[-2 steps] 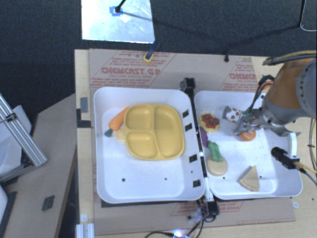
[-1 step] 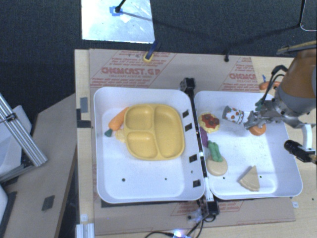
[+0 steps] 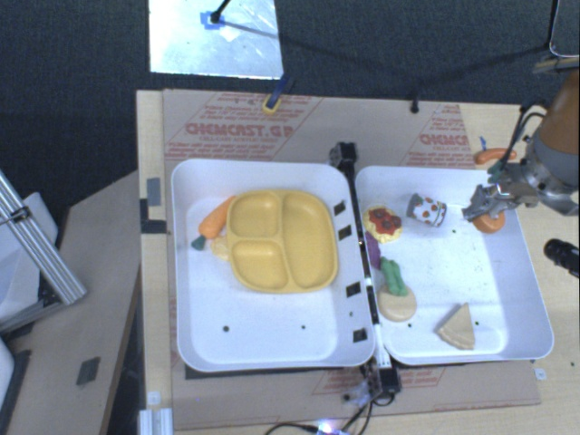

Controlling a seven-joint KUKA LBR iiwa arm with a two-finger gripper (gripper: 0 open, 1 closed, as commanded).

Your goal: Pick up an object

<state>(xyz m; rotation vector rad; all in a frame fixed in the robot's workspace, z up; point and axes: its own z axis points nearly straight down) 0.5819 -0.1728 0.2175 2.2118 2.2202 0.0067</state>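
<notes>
Orange object in right bin, just under gripper; gripper state unclear

Looks like a robotics lab setup: a bench covered with protective cardboard sheeting, two white bins clipped together side by side, aluminium framing at the left, cables trailing over dark carpet.

Two white bins sit side by side on the bench, left bin and right bin, over a sheet of printed cardboard. Shiny metal plate up at 11 o'clock, aluminium framing out at 9.
</notes>
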